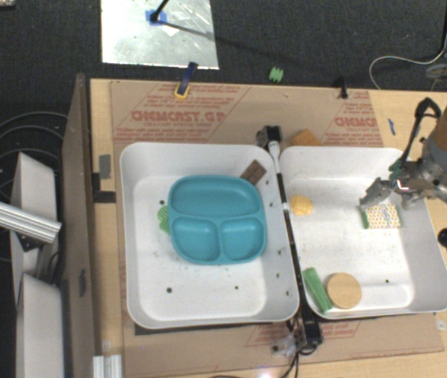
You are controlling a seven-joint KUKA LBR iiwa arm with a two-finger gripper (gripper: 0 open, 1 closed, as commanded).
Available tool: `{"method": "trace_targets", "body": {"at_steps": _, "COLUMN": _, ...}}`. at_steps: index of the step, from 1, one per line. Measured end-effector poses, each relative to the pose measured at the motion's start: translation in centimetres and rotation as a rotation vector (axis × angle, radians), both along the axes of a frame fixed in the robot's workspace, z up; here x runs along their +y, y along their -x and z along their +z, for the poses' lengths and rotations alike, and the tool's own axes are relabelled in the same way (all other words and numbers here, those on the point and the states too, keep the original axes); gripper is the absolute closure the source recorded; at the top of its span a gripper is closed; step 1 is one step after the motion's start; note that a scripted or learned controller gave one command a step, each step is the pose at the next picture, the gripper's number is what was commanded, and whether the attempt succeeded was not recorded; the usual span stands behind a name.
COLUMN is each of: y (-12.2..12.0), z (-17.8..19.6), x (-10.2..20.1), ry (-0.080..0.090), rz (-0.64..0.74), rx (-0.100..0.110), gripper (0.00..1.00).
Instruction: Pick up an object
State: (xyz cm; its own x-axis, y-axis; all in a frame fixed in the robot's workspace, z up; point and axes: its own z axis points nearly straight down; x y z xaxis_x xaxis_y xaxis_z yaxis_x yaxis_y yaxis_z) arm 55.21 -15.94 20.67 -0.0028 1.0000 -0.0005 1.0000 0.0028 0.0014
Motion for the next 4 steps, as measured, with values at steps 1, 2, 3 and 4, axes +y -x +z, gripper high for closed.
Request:
{"method": "trace_targets", "body": {"at_steps": 1, "y": -2.7, "z": -6.5, "x": -4.9, "ry": 0.001, "rz": -0.004, "rx": 0.002, "gripper": 0.0}}
{"method": "trace_targets", "body": {"at_steps": 2, "y": -4.3, "z": -11.7, "x": -4.5, "ry": 0.003, "rz": 0.002, "rx": -0.005, "gripper": 0.0}}
{"method": "trace_targets", "body": {"at_steps": 3, "y": -4.7, "z": -10.0, "x": -4.4, "ry": 0.003, "rz": 0.005, "rx": -0.018, "gripper": 1.0}}
{"method": "trace_targets", "body": {"at_steps": 4, "y": -5.2, "z": -7.5, "x": -4.7, "ry": 0.0, "rz": 0.001, "rx": -0.003, "gripper": 1.0}}
